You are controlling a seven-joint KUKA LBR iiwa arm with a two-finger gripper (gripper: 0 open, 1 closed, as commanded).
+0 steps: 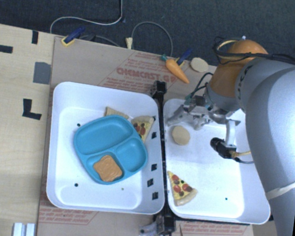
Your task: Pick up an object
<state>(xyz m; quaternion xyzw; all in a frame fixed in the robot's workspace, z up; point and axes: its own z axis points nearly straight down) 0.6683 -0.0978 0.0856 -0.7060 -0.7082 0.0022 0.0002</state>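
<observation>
Grey arm (278, 117) reaches in from the right, orange-banded wrist bent down, hand (191, 117) low

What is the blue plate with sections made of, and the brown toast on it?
The blue sectioned plate looks like smooth moulded plastic: even colour, soft sheen, rounded dividers. The brown toast slice in its lower section seems to be a toy, probably plastic or rubber, with a flat, uniform, matte surface; the view can't settle which.

The cardboard sheet (138, 70) under the bins carries red printed lettering, located up and to the left of the gripper (188, 115). The lettering is reversed and blurred; no word is reliably legible. Similar red print at the sheet's lower edge is unreadable.
</observation>
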